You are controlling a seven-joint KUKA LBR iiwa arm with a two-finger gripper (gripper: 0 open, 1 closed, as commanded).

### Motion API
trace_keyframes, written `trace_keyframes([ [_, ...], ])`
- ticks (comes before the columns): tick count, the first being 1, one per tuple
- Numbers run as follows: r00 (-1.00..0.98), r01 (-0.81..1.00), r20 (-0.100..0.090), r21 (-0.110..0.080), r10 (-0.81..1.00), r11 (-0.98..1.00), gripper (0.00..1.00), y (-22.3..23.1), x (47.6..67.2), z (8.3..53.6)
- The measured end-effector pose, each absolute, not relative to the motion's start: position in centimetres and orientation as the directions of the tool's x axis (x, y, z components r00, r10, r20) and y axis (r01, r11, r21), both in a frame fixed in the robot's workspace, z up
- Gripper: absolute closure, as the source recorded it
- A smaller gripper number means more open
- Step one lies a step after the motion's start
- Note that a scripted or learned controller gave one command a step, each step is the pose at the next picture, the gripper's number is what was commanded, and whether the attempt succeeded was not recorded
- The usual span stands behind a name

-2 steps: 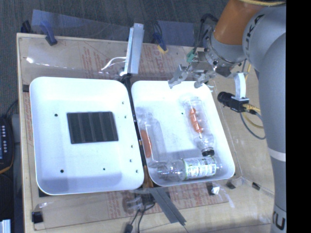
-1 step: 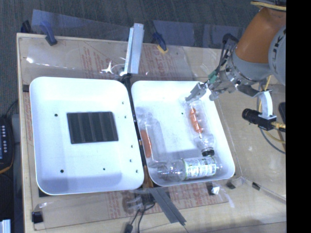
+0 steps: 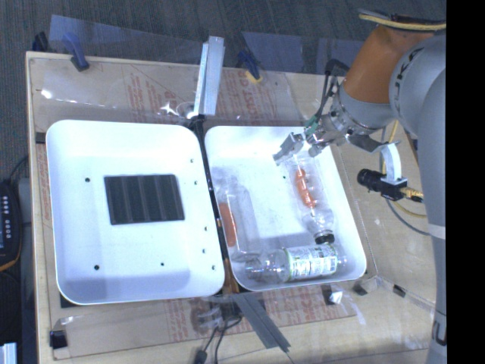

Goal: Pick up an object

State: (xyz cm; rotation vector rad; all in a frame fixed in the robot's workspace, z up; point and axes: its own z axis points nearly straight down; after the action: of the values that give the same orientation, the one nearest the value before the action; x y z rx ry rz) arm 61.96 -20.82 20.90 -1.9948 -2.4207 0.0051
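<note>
My gripper point(image 3: 298, 147) hangs over the far part of the right bin point(image 3: 258, 144), open, with nothing between its fingers. Just below it lies a clear plastic bottle with an orange label point(image 3: 306, 191), running from the gripper toward the near right corner, black cap at its near end. A second clear bottle with orange contents point(image 3: 229, 217) lies along the bin's left wall. A third clear bottle with a green and white label point(image 3: 301, 263) lies across the near wall. A black ridged rectangular block point(image 3: 144, 199) sits in the left bin point(image 3: 68, 233).
The grey arm with its orange band point(image 3: 379, 67) reaches in from the upper right. A black cable fitting point(image 3: 379, 180) juts out beside the right bin's right wall. A grey bar point(image 3: 208, 78) stands behind the seam between the bins.
</note>
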Motion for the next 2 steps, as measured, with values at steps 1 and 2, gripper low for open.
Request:
trace_keyframes([
  [1, -0.284, 0.959, 0.004, -0.006, 0.959, 0.284, 0.0, -20.83, 60.73, 21.78],
  [2, -0.378, 0.926, 0.005, -0.006, 0.926, 0.378, 0.0, -20.8, 61.1, 21.16],
])
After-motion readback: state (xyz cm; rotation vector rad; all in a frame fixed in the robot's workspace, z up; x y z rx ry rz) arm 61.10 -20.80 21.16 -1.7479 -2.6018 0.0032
